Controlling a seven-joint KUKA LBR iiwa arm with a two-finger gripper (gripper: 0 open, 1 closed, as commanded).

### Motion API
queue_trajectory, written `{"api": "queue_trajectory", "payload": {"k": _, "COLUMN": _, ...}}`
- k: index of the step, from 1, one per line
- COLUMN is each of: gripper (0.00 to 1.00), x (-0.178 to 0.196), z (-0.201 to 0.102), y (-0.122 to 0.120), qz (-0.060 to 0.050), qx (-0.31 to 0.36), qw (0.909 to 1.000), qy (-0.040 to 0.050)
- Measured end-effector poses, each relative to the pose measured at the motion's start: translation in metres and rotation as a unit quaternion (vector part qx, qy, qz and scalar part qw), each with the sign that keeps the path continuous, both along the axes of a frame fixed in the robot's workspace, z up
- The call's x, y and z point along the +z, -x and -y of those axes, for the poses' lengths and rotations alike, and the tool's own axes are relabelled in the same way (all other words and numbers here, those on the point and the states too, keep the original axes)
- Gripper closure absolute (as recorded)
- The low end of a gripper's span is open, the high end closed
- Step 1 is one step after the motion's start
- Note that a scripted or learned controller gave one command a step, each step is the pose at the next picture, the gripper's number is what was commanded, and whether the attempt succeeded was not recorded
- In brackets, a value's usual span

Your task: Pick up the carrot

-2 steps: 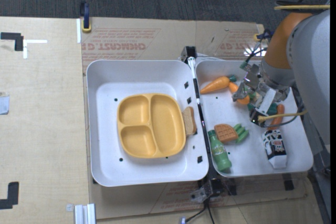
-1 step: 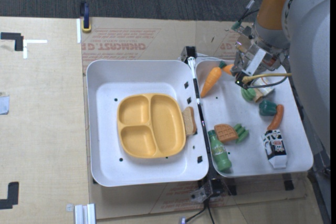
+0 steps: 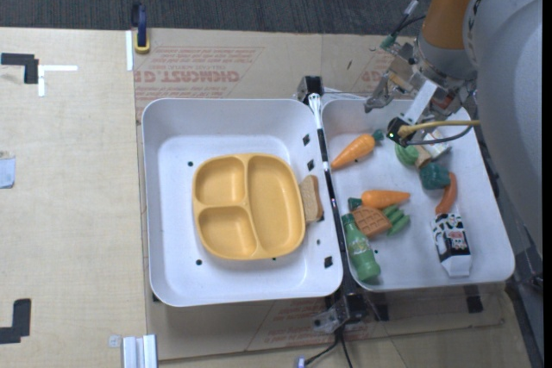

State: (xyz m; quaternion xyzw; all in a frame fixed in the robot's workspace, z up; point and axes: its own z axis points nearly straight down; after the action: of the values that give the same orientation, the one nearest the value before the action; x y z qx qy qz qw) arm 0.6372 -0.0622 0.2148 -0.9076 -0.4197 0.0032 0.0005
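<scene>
in the camera view, two shallow white bins are seen side by side on the bench point(image 3: 69, 185). the left bin point(image 3: 164, 211) is occupied by a yellow divided plate point(image 3: 248, 206), with a slice of bread point(image 3: 311, 199) lying against the plate's right edge.

the right bin point(image 3: 483, 263) is crowded with toy food. the carrot point(image 3: 355, 150) is found in the upper left part of that bin, lying tilted with its green top pointing up and to the right, close to the wall shared with the left bin. a second, smaller orange carrot-like piece point(image 3: 385, 197) lies lower, near the middle of the bin, with a waffle-like piece point(image 3: 372, 221) and some green pieces just beside it. a green bottle point(image 3: 360, 250) lies along the bin's left wall at the bottom. a small milk carton point(image 3: 452, 244) stands near the lower right, a red pepper-like piece point(image 3: 447, 194) is seen above it, and a dark green vegetable point(image 3: 434, 177) lies just beside that.

the grey arm with its orange band point(image 3: 453, 4) is seen reaching in from the upper right. the hand point(image 3: 398, 90) is placed over the upper edge of the right bin, above and to the right of the carrot, apart from it. how far the hand is open cannot be told, and nothing is seen held in it.
</scene>
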Motion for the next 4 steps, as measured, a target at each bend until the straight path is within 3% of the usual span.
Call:
{"api": "queue_trajectory", "payload": {"k": 1, "gripper": 0.0, "x": -0.024, "z": -0.02, "y": 0.034, "qz": -0.001, "qx": -0.021, "qw": 0.9998, "qy": -0.0003}}
{"api": "queue_trajectory", "payload": {"k": 2, "gripper": 0.0, "x": -0.059, "z": 0.032, "y": 0.03, "qz": -0.001, "qx": -0.074, "qw": 0.9973, "qy": -0.0005}}
{"api": "queue_trajectory", "payload": {"k": 3, "gripper": 0.0, "x": -0.124, "z": 0.034, "y": 0.064, "qz": 0.0, "qx": -0.163, "qw": 0.9867, "qy": -0.0011}}
{"api": "queue_trajectory", "payload": {"k": 4, "gripper": 0.0, "x": -0.123, "z": 0.048, "y": -0.007, "qz": -0.002, "qx": -0.233, "qw": 0.9724, "qy": 0.0008}}
